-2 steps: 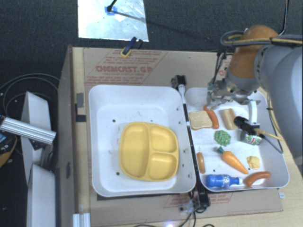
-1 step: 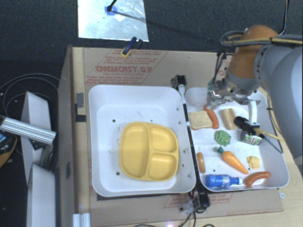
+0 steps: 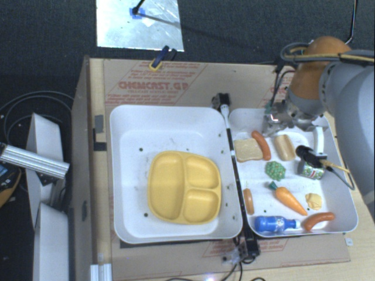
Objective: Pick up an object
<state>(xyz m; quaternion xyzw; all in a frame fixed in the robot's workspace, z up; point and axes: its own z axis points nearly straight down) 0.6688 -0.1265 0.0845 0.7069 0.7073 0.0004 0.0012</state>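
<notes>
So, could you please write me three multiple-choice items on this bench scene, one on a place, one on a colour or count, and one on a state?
1. Where is the yellow tray?
A. in the left bin
B. in the right bin
C. on the foil sheet

2. What colour is the bottle?
A. red
B. blue
C. black

3. How does the bottle rest?
A. upright
B. leaning on the broccoli
C. on its side

Answers:
1. A, as the tray sits inside the left bin, apart from the food in the right bin.
2. B, as the bottle at the right bin's near edge is blue with a white cap.
3. C, as its length runs flat along the bin floor, well below the broccoli and beside a sausage.
</notes>
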